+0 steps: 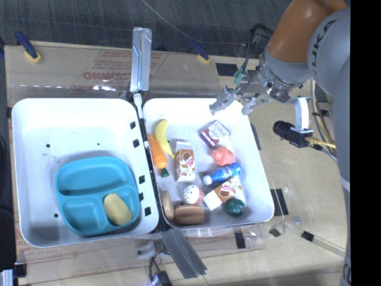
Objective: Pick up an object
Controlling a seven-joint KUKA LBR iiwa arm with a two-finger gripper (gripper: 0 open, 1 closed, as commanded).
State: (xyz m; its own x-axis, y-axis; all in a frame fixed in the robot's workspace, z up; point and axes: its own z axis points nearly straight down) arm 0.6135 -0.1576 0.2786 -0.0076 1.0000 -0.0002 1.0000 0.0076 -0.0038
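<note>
Reaching in from the right, the grey arm with its orange band held the gripper (233, 103) above the far right corner of the right bin (262, 177). Its two fingers (218, 105) were spread apart, with nothing between them.

In the right bin, a banana (162, 134) lay near the dividing edge at the far left, with a carrot (156, 151) just beside it on the left. A small juice carton (185, 162) stood right of the carrot. Farther right, a maroon packet (214, 133) lay nearest the gripper, and a pink lump (223, 155) sat just on its near side. A blue bottle (224, 173) lay tilted below that, touching a red and white carton (224, 193). A speckled white ball (191, 193) sat left of that carton, a dark green item (235, 207) at its near right, and a brown bread roll (189, 214) against the near wall.

The left bin (27, 130) held a blue divided tray (89, 183) in its near half. A yellowish potato (118, 208) rested in the tray's near right compartment.
</note>
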